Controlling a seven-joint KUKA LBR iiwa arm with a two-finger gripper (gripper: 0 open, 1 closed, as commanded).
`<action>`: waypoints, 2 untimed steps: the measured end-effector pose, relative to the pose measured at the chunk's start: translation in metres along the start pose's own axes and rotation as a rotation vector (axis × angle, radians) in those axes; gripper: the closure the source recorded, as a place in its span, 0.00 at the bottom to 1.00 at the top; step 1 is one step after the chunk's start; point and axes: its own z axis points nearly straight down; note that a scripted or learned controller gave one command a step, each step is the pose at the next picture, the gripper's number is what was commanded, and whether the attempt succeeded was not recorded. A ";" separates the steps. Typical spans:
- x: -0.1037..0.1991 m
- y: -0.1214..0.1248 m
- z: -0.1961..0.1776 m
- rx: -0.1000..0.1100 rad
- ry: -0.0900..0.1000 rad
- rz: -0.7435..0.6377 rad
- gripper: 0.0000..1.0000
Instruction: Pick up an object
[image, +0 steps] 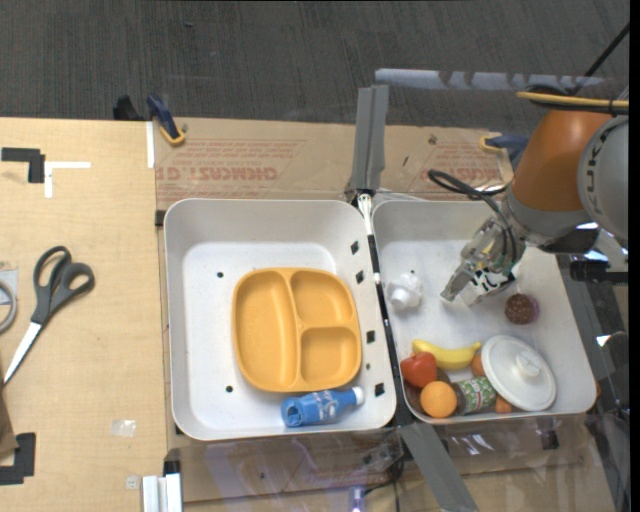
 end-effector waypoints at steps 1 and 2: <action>-0.001 0.001 -0.010 0.000 -0.004 -0.003 1.00; 0.029 0.060 -0.101 -0.002 -0.002 0.087 1.00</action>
